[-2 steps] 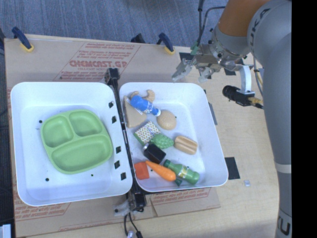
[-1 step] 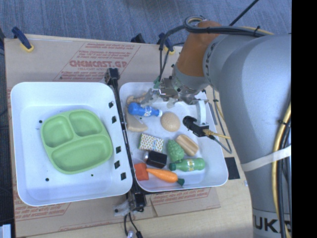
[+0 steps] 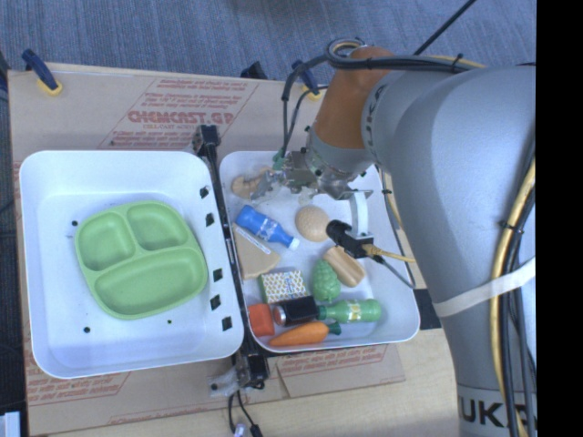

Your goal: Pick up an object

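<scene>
Two-finger gripper [image 3: 290, 177] at the far end of the right-hand shallow white bin [image 3: 401, 321], hanging low just beside a small tan rounded piece [image 3: 244, 186] in that bin's far left corner; whether its fingers are parted or closed cannot be told, and nothing shows between them. The grey arm with its orange band [image 3: 344, 107] reaches in from the right, bent steeply down over the bin, with black cables looped about the wrist. Candidate objects lie loose in the same bin: a blue plastic bottle with white cap [image 3: 265, 227], a beige egg-shaped piece [image 3: 311, 223], a tan wedge [image 3: 255, 259], a patterned yellow-and-white box [image 3: 284, 285], a green knobbly vegetable toy [image 3: 327, 280], a green bottle lying flat [image 3: 351, 312], an orange carrot toy [image 3: 299, 335]. The left-hand white bin [image 3: 46, 208] holds a light-green three-compartment plastic tray [image 3: 139, 258]. Both bins rest on printed brown cardboard [image 3: 173, 112] covering the table; grey-blue carpet [image 3: 137, 16] lies beyond.
</scene>
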### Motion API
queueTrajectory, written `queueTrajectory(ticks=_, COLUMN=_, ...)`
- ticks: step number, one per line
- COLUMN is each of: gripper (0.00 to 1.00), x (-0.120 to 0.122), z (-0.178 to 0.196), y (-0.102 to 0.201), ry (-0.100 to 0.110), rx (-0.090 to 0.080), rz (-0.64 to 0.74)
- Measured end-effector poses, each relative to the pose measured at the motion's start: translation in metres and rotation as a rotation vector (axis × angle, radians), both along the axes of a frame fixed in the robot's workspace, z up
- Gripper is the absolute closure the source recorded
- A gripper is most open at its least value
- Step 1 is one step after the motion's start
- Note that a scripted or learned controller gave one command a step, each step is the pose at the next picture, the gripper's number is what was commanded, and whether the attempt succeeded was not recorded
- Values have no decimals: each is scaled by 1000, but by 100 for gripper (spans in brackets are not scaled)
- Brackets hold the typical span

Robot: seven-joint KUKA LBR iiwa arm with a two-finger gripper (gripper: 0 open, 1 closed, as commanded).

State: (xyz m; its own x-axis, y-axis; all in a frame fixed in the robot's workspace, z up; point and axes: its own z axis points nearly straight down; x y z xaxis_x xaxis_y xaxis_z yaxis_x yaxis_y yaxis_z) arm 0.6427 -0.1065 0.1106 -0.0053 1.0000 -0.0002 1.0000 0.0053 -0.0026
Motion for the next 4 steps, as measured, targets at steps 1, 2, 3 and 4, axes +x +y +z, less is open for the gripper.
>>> queueTrajectory(ticks=1, gripper=0, x=14, z=-19, y=16, ry=0, rx=-1, rz=3)
queueTrajectory(ticks=2, gripper=0, x=-89, z=-19, y=7, ry=3, rx=1, rz=1)
queueTrajectory(ticks=3, gripper=0, x=-126, z=-18, y=-21, ry=-1, rx=0, rz=1)
queueTrajectory(ticks=4, gripper=100, x=-125, z=-8, y=-20, ry=-2, rx=-1, rz=9)
